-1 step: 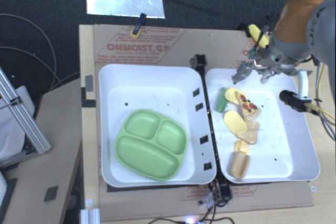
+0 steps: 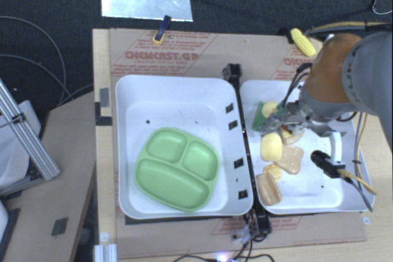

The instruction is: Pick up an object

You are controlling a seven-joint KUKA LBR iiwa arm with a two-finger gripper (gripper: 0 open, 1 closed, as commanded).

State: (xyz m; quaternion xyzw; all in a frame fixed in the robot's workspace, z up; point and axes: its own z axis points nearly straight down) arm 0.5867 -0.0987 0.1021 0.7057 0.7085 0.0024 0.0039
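My gripper hangs low over the left part of the right bin. Just below it lies a pale yellow round object. A green and yellow piece sits right behind the gripper at the bin's left wall. A tan toast-like slice and a beige lumpy piece lie nearer the front. The arm's grey and orange wrist covers the bin's back right. I see nothing between the fingers.
The left bin holds a green divided tray. A yellow corn cob lies on the cardboard behind the right bin. A black divider runs between the bins.
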